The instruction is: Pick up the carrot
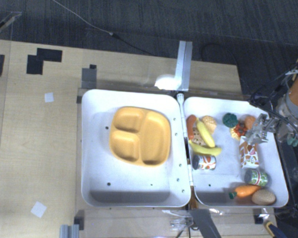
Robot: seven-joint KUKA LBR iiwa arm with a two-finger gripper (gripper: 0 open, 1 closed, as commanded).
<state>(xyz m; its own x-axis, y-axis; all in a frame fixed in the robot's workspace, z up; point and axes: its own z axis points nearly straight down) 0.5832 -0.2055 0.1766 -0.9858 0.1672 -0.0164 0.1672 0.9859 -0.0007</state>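
The carrot [246,191] is orange with a green stub at its left end. It lies flat near the front right corner of the right bin [220,194], between a green can [257,177] and a brown potato [263,197]. My gripper [258,129] hangs over the back right part of that bin, well behind the carrot and just above a patterned carton [249,155]. Nothing shows held in it.
The right bin also holds a banana [206,137], a sausage [190,126], a small tin [205,162], a dark green vegetable [230,119] and an orange fruit [250,121]. A yellow divided plate [140,135] sits in the left bin [95,153].
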